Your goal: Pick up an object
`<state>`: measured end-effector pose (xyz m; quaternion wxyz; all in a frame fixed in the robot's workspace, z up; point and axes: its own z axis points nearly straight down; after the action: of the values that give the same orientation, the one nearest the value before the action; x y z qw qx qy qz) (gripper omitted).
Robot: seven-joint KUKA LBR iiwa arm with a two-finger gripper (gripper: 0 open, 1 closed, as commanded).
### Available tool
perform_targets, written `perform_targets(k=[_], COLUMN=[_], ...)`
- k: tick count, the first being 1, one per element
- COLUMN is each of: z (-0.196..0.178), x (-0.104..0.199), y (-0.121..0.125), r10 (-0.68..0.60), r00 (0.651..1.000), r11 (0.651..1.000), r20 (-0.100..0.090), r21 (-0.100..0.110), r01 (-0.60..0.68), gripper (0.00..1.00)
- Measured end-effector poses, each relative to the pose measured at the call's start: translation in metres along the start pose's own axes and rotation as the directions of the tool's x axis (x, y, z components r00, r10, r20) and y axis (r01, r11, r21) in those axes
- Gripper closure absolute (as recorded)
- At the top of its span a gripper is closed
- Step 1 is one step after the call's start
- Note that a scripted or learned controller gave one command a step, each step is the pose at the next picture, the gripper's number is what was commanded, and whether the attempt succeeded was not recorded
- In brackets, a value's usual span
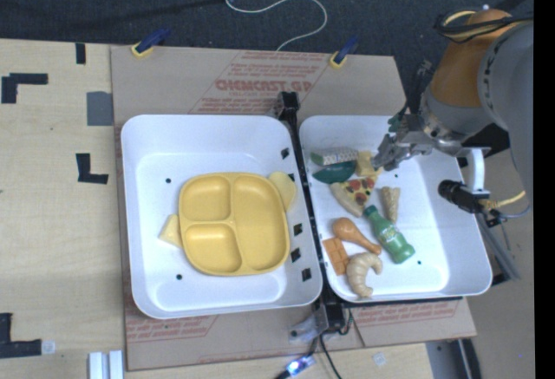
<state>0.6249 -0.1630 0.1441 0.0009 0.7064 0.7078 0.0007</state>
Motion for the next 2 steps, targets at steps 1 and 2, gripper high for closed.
perform_targets(k=[1, 2], z=[-0.057, -0.081], x=[0.009, 0.010], y=[-0.004, -0.004], r10=[0.000, 0.000], r00=[1.000, 1.000], r11=[1.000, 1.000], r20=[0.000, -0.001], r21=[0.000, 0.002], r01=[0.000, 0.000], gripper=[1.00, 1.00])
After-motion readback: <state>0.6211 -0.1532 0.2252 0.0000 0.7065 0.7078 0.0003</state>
